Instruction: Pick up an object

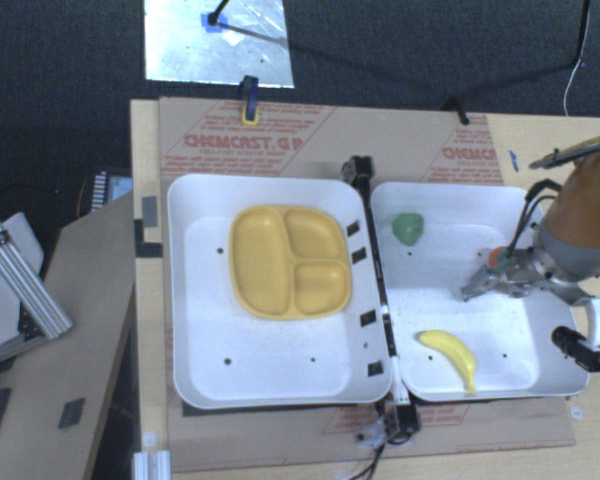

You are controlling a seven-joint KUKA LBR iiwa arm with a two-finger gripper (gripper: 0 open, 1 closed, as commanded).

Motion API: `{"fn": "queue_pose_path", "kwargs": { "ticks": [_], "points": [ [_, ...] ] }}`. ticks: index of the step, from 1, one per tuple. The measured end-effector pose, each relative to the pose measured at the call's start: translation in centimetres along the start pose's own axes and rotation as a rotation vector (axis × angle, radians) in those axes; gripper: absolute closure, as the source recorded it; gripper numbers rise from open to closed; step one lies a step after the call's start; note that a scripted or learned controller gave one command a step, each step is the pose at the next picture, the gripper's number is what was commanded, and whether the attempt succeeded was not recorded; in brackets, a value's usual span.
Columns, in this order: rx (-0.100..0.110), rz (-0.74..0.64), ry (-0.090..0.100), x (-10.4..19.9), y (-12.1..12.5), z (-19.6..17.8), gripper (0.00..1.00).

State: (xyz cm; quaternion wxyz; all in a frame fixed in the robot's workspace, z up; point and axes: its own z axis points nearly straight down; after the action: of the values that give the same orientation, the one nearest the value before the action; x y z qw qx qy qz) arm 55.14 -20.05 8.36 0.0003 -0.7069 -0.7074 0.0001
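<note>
1. Two shallow white bins sit side by side on a bench covered with printed cardboard; a dark divider runs between them.
2. The left bin holds one thing: a yellow tray with three compartments (one long one on its left, two smaller ones on its right). The tray lies flat in the bin's upper middle, well clear of every wall, and its compartments have nothing in them.
3. The right bin holds three loose things.
4. A green lump rests near that bin's upper left corner, close to the divider.
5. A banana lies near the front wall, slanting from upper left to lower right, well apart from the green lump.
6. A small orange piece shows just beside the gripper, at the bin's right side; what it is cannot be told.
7. The arm comes in from the right, its orange band above the wrist, and the gripper is low over the right bin's floor, pointing left.
8. Whether its jaws are apart or together cannot be told, and nothing is seen between them.
9. The banana lies below and to the left of the gripper, apart from it.
</note>
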Motion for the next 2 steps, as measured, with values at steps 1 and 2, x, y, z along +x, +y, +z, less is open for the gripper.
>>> {"fn": "queue_pose_path", "kwargs": {
  "ticks": [1,2],
  "points": [
    [-0.004,0.0,-0.002,-0.1,0.1,-1.2,1.0],
    [-0.005,-0.003,-0.002,0.5,-0.5,-6.2,1.0]
  ]
}}
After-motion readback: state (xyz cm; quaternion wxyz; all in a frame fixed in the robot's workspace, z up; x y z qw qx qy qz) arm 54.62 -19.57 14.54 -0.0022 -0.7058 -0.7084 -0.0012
